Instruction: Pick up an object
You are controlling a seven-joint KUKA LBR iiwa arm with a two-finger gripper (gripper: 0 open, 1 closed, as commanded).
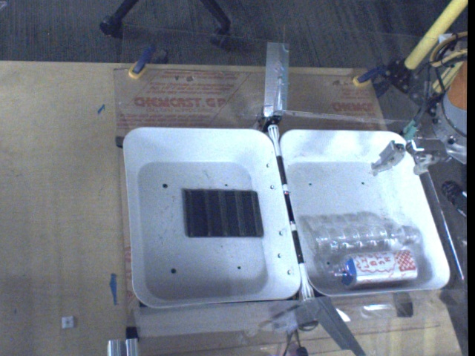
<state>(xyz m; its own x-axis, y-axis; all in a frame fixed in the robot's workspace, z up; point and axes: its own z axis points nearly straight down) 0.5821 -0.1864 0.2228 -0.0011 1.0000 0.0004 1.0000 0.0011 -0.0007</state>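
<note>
Clear plastic bottle (365, 233) lies on its side in the right bin (326, 154), along the bin's near wall; that's the likeliest pick target. Touching it on the near side is a small tube (377, 266) with a red-and-white label and a blue cap, also lying flat, cap end toward the divider between the bins. Both sit low against the near rim, probably because they slid or were dropped there; the far half of that bin's floor is bare.

Camera view: gripper (401, 154) hangs over the right bin's far right corner, well apart from the bottle and tube, nothing between its fingers. It looks parted, though small and partly lost against the white bin. Arm comes in from the right edge.

Left of the right bin, the left bin (148, 154) holds only a dark ribbed rectangular pad (223, 213) flat in the middle of its floor. Both bins rest on the table (52, 199).

Judgement: pick not yet started. Bottle being clear, round and hard against the tube makes a clean two-finger grasp awkward; it could roll.
</note>
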